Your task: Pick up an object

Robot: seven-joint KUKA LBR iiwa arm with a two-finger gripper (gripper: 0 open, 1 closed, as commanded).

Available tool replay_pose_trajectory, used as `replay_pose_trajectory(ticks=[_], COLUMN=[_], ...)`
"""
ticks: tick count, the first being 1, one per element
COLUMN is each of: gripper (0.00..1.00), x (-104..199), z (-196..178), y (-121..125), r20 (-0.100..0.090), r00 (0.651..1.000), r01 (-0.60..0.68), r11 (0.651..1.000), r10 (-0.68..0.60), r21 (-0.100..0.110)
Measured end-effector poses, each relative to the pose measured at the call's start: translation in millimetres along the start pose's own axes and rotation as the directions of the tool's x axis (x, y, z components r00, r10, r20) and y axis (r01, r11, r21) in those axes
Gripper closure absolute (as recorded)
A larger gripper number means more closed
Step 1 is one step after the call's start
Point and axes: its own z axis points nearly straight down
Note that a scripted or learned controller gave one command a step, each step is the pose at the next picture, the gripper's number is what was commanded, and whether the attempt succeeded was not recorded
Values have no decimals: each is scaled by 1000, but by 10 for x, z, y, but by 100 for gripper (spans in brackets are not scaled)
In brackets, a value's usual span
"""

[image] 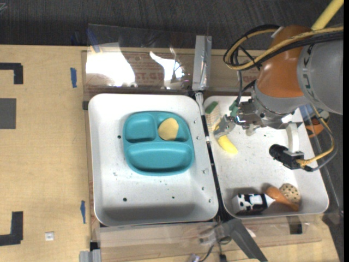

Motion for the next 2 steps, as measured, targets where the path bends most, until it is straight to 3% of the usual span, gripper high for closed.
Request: replay_pose_trajectory(ticks=[2], gripper=[0], x=[3], z=[-2], y=[1], r20=[-1], r00=[1000], r01=[0], r11=[1000], r10=[0], r21=[0])
